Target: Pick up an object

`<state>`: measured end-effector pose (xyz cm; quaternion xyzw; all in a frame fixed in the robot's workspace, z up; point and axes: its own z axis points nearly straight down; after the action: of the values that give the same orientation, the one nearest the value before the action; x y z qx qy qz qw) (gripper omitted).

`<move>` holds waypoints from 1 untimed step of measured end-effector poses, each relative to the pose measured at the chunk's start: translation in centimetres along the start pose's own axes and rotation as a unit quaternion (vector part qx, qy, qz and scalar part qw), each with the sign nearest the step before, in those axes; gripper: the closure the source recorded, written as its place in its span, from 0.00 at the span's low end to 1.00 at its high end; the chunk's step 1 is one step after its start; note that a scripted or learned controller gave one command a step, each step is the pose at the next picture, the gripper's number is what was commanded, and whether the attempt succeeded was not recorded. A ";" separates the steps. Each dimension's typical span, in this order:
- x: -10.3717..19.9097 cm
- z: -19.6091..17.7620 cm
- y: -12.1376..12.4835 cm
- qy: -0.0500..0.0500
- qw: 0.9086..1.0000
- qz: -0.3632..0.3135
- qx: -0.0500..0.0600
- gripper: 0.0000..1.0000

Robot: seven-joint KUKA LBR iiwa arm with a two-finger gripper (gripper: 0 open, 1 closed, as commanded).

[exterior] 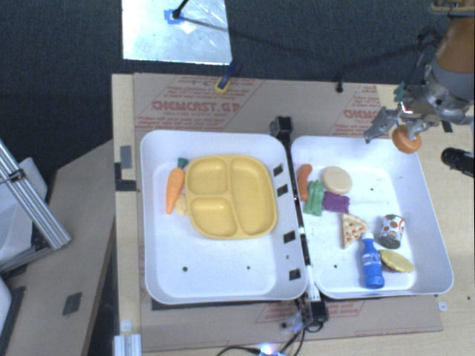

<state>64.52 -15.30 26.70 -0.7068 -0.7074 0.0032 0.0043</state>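
a: we see the claw [401, 128] at about two o'clock, raised over the far edge of the right bin [430, 191], its fingers closed on a small orange ball [407, 140].

b: why so high? we judge it lifts the ball clear of the rim.

a: the other toys lie low in that bin: bottle [372, 260], can [391, 231], pizza slice [352, 230]. at nine o'clock the yellow plate [226, 196] fills the left bin [163, 273], a carrot [174, 189] just beside it.

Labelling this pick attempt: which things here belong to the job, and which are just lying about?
Job: pincer; orange ball at its tips.

Lying about: yellow tray, carrot, blue bottle, pizza slice, can, purple piece.
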 end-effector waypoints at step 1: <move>0.0 -0.8 0.2 -0.001 1.000 -0.001 -0.006 0.00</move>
<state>64.69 -15.27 27.51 -0.7061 -0.7081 -0.0004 -0.0008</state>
